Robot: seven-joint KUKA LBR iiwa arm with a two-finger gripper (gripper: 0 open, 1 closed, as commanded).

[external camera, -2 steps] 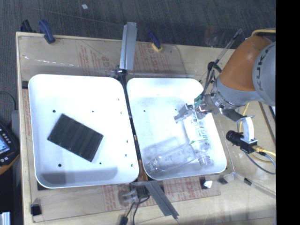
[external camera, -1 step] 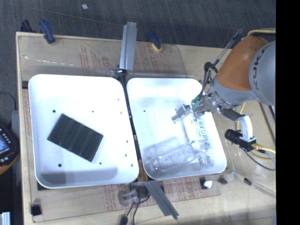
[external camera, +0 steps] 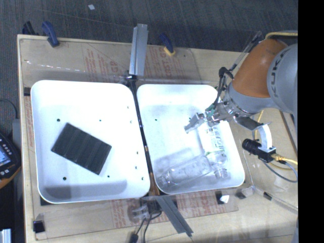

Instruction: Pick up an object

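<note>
A: Apparently the gripper (external camera: 198, 119) was seen in the right bin (external camera: 167, 92), right of frame centre, fingers slightly parted with nothing between them. Clear plastic bottles (external camera: 190, 170) lay below it, at that bin's lower edge.

B: A straight descent over one bottle's middle would have been advised; clear, round plastic was judged slippery.

A: And the surroundings?

B: A black ridged pad (external camera: 81, 148) was noted in the left bin (external camera: 45, 97); blue clamps (external camera: 49, 33) were fixed along the bench's upper edge.
</note>
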